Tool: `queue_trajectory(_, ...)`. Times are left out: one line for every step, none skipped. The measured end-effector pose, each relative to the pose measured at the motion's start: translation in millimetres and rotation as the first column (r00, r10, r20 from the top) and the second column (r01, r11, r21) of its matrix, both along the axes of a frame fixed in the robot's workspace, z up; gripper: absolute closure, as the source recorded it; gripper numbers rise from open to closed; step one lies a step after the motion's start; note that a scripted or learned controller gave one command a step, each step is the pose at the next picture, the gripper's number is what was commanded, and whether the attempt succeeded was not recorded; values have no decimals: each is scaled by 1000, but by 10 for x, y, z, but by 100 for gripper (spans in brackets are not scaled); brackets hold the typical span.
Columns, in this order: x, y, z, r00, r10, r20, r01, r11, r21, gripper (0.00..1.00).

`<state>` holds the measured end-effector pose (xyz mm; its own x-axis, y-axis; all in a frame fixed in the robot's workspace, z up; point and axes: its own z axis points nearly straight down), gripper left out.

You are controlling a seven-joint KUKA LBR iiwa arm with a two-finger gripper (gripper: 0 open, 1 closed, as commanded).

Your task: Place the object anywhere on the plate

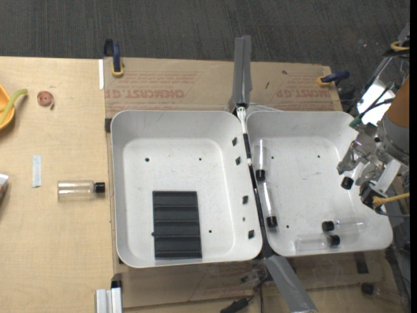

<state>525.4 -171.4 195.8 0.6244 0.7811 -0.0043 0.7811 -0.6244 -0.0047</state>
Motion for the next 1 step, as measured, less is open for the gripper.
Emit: queue_trajectory(0, -1, 1, 1000, 0, 0, 0, 1000, 0, 0)
